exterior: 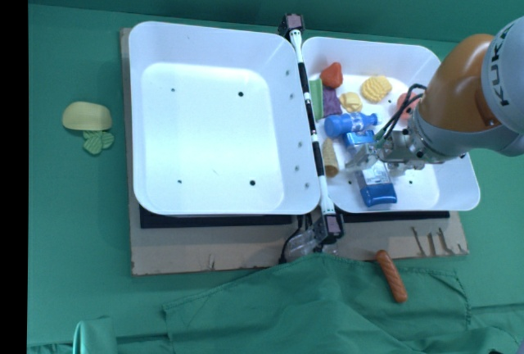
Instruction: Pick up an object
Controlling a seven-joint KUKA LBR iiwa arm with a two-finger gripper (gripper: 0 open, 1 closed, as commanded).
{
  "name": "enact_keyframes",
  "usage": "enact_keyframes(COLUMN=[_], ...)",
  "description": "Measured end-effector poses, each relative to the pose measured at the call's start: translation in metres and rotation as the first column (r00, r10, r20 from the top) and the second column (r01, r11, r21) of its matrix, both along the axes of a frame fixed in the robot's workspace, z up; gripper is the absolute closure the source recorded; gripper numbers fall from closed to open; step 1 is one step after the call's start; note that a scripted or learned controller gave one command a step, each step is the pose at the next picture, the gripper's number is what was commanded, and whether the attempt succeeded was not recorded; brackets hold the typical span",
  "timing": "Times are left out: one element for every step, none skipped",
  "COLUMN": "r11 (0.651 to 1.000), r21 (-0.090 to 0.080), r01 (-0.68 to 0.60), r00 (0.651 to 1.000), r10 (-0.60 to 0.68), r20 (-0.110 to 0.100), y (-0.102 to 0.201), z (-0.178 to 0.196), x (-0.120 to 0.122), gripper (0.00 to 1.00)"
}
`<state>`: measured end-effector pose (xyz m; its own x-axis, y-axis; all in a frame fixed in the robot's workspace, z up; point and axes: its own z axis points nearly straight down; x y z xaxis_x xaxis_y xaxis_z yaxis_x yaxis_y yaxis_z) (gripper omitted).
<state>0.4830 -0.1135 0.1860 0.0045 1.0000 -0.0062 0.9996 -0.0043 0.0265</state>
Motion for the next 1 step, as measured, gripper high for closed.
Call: enact_keyframes(r11=[1.000], r21=[-0.004], r01=[0.001], r00=[1.000], r10=[-0.001], r20=[0.002], y=[0.0092], z=[-0.0004], x=[-0.0096], gripper=[0.00])
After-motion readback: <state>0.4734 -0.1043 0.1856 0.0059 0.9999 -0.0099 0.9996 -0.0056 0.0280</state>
